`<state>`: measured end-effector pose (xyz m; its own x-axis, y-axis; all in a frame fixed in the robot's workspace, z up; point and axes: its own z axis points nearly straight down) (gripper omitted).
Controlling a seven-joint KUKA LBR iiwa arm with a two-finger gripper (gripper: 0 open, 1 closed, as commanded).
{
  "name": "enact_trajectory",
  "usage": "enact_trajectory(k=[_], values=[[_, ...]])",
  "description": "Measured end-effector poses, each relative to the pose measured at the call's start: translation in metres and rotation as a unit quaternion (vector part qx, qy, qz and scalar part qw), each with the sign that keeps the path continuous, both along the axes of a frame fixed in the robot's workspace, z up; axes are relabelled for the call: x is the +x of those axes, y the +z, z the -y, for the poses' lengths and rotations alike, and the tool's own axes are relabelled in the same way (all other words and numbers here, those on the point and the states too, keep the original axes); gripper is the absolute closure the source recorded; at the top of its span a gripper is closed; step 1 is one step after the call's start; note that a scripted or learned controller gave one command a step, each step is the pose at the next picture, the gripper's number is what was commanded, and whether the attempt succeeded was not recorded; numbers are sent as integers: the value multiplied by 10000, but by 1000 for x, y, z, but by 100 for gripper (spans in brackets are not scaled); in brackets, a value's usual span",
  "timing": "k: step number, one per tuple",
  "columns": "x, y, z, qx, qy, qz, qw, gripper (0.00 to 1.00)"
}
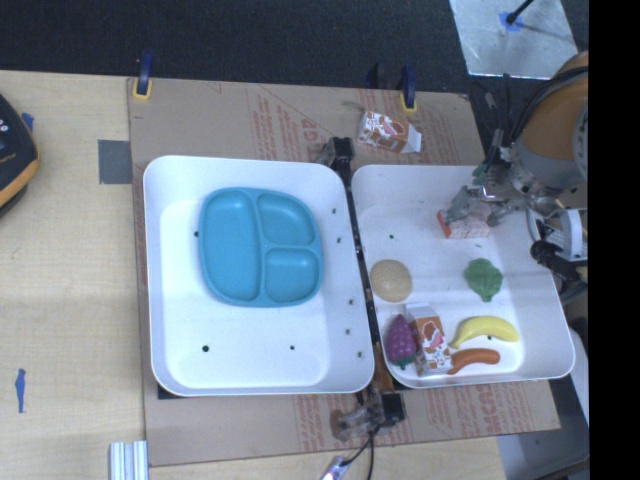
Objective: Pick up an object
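Observation:
My gripper (pixel 470 206) hangs over the upper part of the right bin (pixel 400 193), reaching in from the right. A small red and white carton (pixel 463 229) lies right under its tip, and I cannot tell whether it is touching or held. Lower in the same bin lie a tan round bun (pixel 391 280), a green broccoli piece (pixel 484 278), purple grapes (pixel 401 340), a second small carton (pixel 431 341), a yellow banana (pixel 487 329) and an orange sausage (pixel 473 359).
The left bin (pixel 175 358) holds a blue divided plate (pixel 262 246). A small red and white packet (pixel 389 132) lies on the cardboard behind the right bin. Blue clamps (pixel 407 86) pin the cardboard's far edge.

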<state>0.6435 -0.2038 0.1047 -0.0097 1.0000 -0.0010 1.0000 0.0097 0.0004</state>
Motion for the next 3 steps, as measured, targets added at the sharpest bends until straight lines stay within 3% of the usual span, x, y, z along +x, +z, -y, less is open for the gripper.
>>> enact_trajectory(k=[1, 2, 3], values=[[-5, 44, -77, 9, -19, -19, 10000, 100], [-43, 87, -116, 8, -16, -21, 10000, 100], [-44, 87, -167, 4, -17, -34, 10000, 100]])
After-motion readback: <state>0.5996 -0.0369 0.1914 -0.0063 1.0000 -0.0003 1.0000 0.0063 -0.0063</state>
